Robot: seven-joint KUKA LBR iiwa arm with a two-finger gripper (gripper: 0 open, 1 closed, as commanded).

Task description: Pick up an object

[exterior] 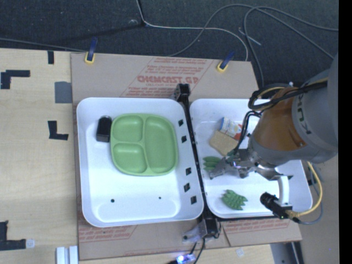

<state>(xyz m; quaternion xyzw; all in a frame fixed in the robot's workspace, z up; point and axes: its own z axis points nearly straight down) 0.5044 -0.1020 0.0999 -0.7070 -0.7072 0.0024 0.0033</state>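
Two shallow white plastic bins sit side by side on a brown cardboard sheet [165, 76] with red printing. The cardboard lies on a light wooden bench [33, 164] marked with black tape. Two yellow-and-blue clamps [90, 55] grip the far edge of the cardboard. Thin grey cables [220, 21] run across the dark carpet [66, 10] beyond.

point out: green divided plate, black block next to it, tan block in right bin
green divided plate [145, 145]: camera view, centre where the dividers meet.
black block [103, 128]: camera view, middle of its top face.
tan block [222, 143]: camera view, middle of its top face.
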